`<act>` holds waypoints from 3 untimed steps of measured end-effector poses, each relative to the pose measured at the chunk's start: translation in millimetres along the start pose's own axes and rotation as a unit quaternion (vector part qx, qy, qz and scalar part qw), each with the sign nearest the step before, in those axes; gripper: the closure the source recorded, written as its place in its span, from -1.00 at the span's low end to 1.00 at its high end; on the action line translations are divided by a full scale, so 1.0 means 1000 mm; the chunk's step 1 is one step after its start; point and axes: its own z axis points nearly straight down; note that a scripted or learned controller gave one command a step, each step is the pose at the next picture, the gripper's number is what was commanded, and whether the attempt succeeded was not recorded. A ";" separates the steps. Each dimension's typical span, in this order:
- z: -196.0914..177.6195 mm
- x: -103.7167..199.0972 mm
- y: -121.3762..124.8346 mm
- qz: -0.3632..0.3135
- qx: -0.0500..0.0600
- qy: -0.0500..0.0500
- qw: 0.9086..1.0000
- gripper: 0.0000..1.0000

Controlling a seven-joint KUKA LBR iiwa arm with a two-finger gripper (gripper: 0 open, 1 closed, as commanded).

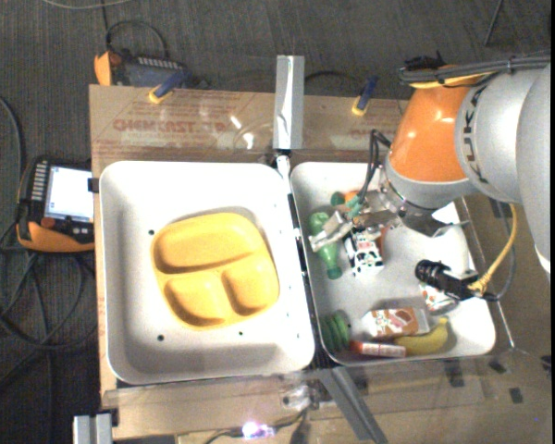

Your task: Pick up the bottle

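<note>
A green bottle [330, 255] lies in the right bin [481, 340], near the bin's left wall and pointing toward the far side. My gripper [344, 222] hangs right over the bottle's upper part and hides its middle. More green shows above the gripper, by an orange piece [350, 195]. The grey arm with its orange band [430, 146] reaches in from the right. Whether the bottle is gripped cannot be made out.
A black-and-white patterned box [365, 252] touches the bottle's right side. At the bin's near edge lie a banana [425, 340], a small carton [396, 320], a red tube [379, 348] and a green round item [335, 326]. A yellow divided plate [217, 266] sits in the left bin [120, 340].
</note>
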 end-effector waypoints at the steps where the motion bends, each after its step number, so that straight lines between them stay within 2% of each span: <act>1: 0.000 0.037 -0.025 -0.122 0.000 0.001 0.992 -1.00; 2: 0.000 -0.019 -0.004 -0.042 0.000 0.000 0.999 -1.00; 3: 0.065 -0.035 -0.043 -0.101 -0.018 -0.007 0.995 -1.00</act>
